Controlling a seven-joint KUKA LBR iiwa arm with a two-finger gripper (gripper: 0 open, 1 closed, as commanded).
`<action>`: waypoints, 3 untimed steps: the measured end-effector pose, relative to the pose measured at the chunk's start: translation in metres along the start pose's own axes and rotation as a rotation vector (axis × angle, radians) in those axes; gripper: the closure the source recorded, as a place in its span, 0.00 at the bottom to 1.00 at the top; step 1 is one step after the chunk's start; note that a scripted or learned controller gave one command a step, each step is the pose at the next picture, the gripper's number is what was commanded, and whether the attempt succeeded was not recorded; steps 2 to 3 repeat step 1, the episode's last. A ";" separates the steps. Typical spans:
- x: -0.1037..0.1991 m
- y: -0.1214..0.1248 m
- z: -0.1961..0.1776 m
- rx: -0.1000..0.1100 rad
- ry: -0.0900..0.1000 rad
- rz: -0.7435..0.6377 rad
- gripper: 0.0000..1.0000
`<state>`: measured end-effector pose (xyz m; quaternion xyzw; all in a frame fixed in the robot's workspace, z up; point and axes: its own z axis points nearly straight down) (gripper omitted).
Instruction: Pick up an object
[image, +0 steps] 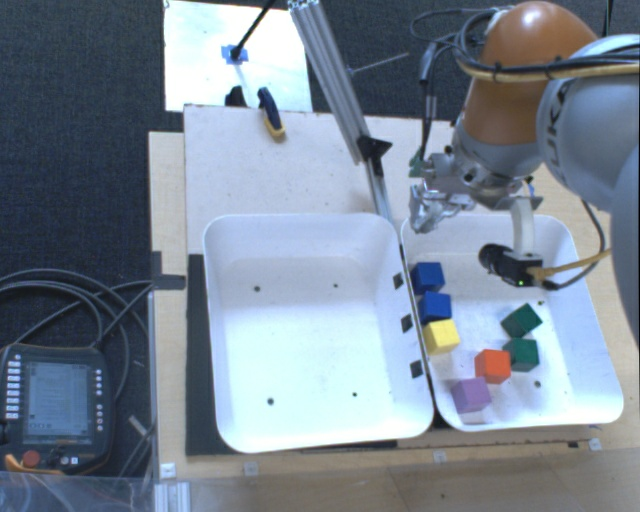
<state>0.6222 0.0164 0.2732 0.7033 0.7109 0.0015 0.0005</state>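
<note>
My gripper (428, 212) hangs over the far left corner of the right bin (594, 330), just above the bin's rim. Nothing shows in its grasp. Below it, along the bin's left wall, lie two blue cubes (428, 275) (435, 306) and a yellow cube (441, 335) in a row. An orange cube (492, 365) and a purple cube (471, 395) sit nearer the front. Two dark green cubes (521, 320) (521, 353) lie further right. The nearest blue cube is a short way in front of the gripper.
The left bin (300, 330) adjoins the right one along a shared wall. A slanted metal pole (340, 90) comes down to the bins' far junction. A black unit (510, 265) with a cable hangs from the arm over the right bin. A teach pendant (50, 405) lies at the far left.
</note>
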 end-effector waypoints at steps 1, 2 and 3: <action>0.054 0.006 0.009 0.000 0.001 0.000 1.00; 0.054 0.006 0.009 0.000 0.001 0.000 1.00; 0.054 0.006 0.009 0.000 0.001 0.000 1.00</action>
